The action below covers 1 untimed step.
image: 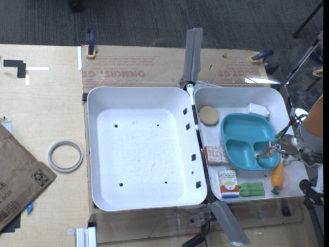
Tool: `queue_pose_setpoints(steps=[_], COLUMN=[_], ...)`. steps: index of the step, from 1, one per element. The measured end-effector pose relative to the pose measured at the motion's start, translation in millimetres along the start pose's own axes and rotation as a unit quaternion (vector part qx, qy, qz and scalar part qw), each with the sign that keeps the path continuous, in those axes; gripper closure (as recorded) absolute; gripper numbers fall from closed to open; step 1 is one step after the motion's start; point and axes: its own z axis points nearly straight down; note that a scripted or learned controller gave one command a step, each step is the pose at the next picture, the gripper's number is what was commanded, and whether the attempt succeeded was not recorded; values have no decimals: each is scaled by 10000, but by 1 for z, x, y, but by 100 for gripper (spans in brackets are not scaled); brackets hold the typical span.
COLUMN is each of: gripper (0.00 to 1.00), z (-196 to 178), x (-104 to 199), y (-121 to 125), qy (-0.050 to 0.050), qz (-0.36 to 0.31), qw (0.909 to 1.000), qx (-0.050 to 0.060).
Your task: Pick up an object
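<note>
arm: grey, comes in from the right edge, wrist low over the right bin's right side.
gripper point(268, 152): thin metallic fingers over the lower right part of the teal tray, near its rim. Can't tell how far apart they are, or whether anything sits between them; too small and blurred.
teal tray point(245, 138): glossy plastic, rounded-corner rectangle with a raised divider splitting it into compartments. Centre-right of the right bin.
right bin point(241, 93): shallow white plastic, rounded walls, all the objects are in here.
round disc point(208, 116): tan, matte, flat, cookie-like. Upper left of the bin, just left of the tray.
white block point(258, 109): small, boxy, at the tray's upper right corner.
red-patterned packet point(215, 154): small square, printed, flat, touching or just beside the tray's lower left.
carton point(227, 183): small printed box, white with red and blue, near the front wall.
green piece point(251, 189): lumpy, soft-looking, lies flat just right of the carton.
carrot point(277, 177): orange, tapered, smooth plastic, green tip toward the front. Right of the green piece, below the tray.
left bin point(141, 153): same white shell, floor lightly speckled with a few dark dots.
bench point(41, 102): pale wood-grain surface; tape roll point(65, 156), a grey ring, lies flat left of the bins.
cardboard box point(18, 181): brown, flattened, lower left corner.
cardboard sheet point(133, 68): brown, red print, under the bins' far side.
</note>
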Motion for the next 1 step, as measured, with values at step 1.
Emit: queue_pose_setpoints(steps=[1], gripper=[0], z=[2], x=[1], y=[0], qy=[42], qz=[679], qw=[9977], qx=[31])
